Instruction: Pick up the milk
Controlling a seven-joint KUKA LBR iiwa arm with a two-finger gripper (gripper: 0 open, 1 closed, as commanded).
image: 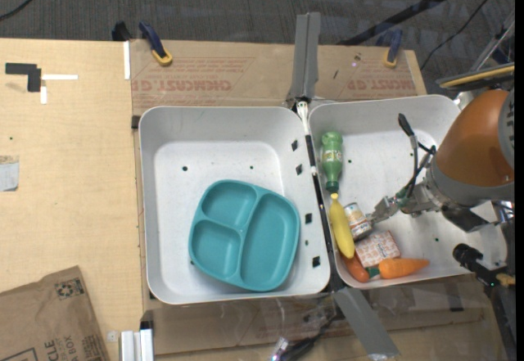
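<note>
Milk, here a small pink-and-white patterned carton (377,249), is seen lying on its side near the front of the right-hand shallow white bin (368,124). It is packed among other things: a small silver tin can with a printed label (357,220) is touching or just beside its upper left corner, a yellow plastic banana (341,228) lies just left of that, an orange plastic carrot (401,268) lies along its lower right edge, and a red-orange rounded piece (356,271) sits at its lower left. A green plastic bottle (331,158) lies further back along the left wall.

The grey two-finger tool (385,208) is reached in from the right, and its tip is placed just above and slightly right of the carton, near the can. How far it is opened cannot be told, since the tip is small and blurred; nothing is seen held in it.

The step in hand is judged to be the approach to the grasp. It would be done well if the tool were brought squarely over the carton's middle and lowered so that the narrower sides are spanned, away from the can and the carrot. Crowding is the likely risk: a neighbour may be caught or nudged instead. The teal three-compartment plastic plate (244,234) in the left bin (164,187) is well apart and plays no part.
</note>
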